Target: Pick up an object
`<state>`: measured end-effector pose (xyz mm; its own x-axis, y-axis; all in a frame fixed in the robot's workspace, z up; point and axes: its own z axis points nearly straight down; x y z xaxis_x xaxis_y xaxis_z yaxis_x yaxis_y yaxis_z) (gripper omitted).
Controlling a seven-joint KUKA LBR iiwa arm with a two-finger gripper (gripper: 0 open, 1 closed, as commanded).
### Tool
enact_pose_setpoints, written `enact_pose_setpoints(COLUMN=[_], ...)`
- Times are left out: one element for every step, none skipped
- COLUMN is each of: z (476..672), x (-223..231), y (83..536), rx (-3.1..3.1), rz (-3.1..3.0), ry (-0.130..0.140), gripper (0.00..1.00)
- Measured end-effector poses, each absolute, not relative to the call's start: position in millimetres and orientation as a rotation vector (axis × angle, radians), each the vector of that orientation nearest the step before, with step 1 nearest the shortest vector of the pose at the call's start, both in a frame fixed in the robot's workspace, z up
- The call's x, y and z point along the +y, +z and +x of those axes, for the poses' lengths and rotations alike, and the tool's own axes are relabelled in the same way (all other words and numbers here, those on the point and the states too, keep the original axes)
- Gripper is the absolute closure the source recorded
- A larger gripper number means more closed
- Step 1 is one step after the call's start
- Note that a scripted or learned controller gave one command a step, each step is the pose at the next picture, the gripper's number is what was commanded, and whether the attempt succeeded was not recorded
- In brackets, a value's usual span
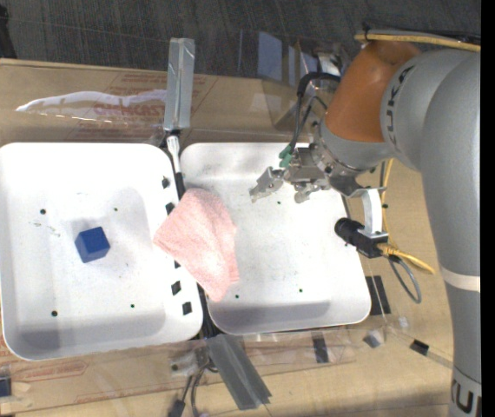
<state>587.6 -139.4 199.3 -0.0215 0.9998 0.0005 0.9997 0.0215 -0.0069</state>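
**A:** What do we see from above the table (74, 94)?

**B:** We see two shallow white bins side by side. In the left bin (22, 320) a small blue cube (93, 243) sits alone, a little left of the middle. A pink cloth (201, 241) lies crumpled over the divide between the bins, most of it resting in the right bin (317, 307) along its left wall.

**A:** And where is the arm?

**B:** The grey arm (443, 146) with its orange band reaches in from the right. Its tool (279, 186) hangs over the upper middle of the right bin, up and to the right of the cloth and apart from it.

**A:** Is the tool gripping anything?

**B:** Its two fingers look spread apart, with nothing between them. The cube is well away, in the other bin
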Motion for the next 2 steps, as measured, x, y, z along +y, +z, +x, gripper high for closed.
enact_pose_setpoints(z=[621.6, 599.4], x=[-155, -118], y=[202, 107], rx=[-2.352, -2.488], rz=[-2.082, -1.91], ry=[0.001, 0.004], gripper=[0.0, 0.0])
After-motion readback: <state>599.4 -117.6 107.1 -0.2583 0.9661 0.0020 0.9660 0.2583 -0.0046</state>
